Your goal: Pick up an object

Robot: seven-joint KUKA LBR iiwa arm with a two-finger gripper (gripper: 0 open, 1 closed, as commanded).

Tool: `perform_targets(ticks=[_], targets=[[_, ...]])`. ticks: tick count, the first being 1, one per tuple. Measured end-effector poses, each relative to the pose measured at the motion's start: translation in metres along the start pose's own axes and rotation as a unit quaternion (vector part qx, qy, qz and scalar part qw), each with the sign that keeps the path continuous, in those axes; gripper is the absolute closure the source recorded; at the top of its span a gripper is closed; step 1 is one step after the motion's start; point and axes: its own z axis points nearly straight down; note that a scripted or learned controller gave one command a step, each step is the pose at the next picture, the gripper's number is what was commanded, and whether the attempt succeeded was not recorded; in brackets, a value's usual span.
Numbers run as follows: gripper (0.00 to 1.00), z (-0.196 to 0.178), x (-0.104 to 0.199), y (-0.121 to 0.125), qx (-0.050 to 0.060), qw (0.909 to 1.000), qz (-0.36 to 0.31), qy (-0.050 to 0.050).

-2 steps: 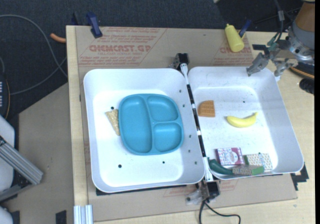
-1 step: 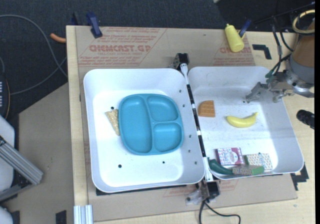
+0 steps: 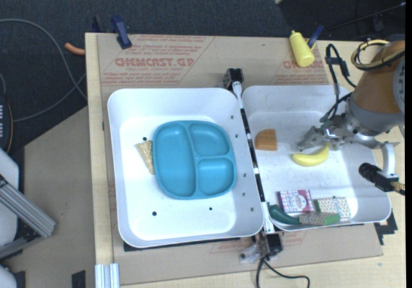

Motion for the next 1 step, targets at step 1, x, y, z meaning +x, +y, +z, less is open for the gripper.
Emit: perform_targets(ticks=[1], targets=[[0.00, -0.0007, 0.0096, -0.0210, 0.000, 1.0000, 0.001, 0.000]])
